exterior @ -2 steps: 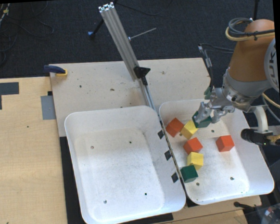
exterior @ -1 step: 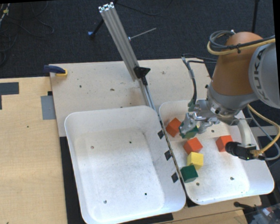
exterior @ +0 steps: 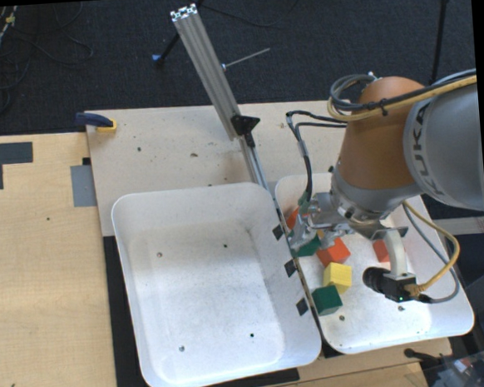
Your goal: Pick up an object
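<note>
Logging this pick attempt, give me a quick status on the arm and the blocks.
Gripper low in right bin, over the blocks by the left wall. Yellow block, green block, orange block loose on bin floor. Nothing seen lifted.

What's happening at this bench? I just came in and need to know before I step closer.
A grey KUKA arm reaches in from the right over the right bin, with its gripper down near that bin's left wall. Small blocks lie there: a yellow block, a green block, an orange block and others partly hidden under the wrist. Whether anything is grasped can't be told from here. The left bin sits alongside.
</note>
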Tool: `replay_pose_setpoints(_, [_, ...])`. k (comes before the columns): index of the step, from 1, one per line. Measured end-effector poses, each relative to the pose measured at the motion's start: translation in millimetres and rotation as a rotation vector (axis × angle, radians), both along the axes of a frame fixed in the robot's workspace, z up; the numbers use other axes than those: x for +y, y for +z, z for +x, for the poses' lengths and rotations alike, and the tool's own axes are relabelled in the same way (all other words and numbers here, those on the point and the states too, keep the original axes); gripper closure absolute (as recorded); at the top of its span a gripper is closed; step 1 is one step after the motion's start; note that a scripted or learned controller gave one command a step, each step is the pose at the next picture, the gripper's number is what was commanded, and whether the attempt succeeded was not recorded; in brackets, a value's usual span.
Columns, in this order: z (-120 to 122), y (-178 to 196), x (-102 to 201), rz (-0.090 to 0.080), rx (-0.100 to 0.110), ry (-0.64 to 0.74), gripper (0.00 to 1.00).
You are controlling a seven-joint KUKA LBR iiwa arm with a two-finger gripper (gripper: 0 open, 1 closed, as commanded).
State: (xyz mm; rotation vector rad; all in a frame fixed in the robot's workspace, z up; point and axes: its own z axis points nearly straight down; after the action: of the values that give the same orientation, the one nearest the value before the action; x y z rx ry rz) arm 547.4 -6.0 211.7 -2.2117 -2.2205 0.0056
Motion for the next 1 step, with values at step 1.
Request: replay_pose_setpoints(1, [-16.3,11.7,39.8,-0.001,-0.002,0.0,1.0])
